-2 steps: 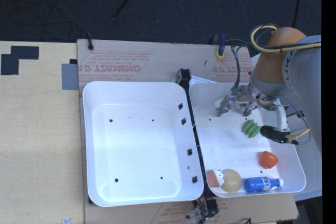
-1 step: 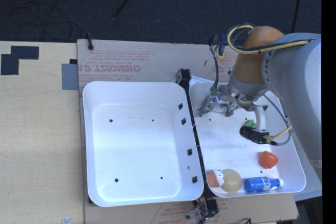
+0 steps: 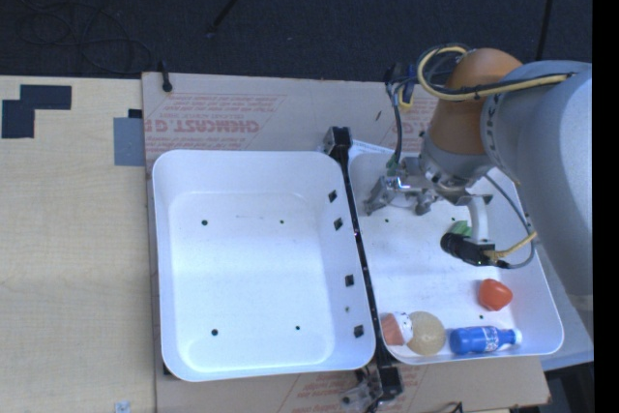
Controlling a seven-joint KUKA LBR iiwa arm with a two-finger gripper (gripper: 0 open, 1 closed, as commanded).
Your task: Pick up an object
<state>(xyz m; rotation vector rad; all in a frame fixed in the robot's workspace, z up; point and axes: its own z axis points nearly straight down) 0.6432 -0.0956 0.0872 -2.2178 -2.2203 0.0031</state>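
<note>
Three small objects lie along the right bin's (image 3: pixel 542 343) near edge: a red tomato-like ball (image 3: pixel 494 294), a blue bottle (image 3: pixel 484 339), a cream-and-orange toy (image 3: pixel 414 332). The pincer (image 3: pixel 398 198) hangs well apart, fingers spread, holding nothing.

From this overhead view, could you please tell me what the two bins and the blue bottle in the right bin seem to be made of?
Left bin and right bin: probably moulded plastic, smooth white with a soft sheen and rounded corners. Blue bottle: likely glossy plastic, with a bright highlight and a white cap end; too small to be sure.
</note>
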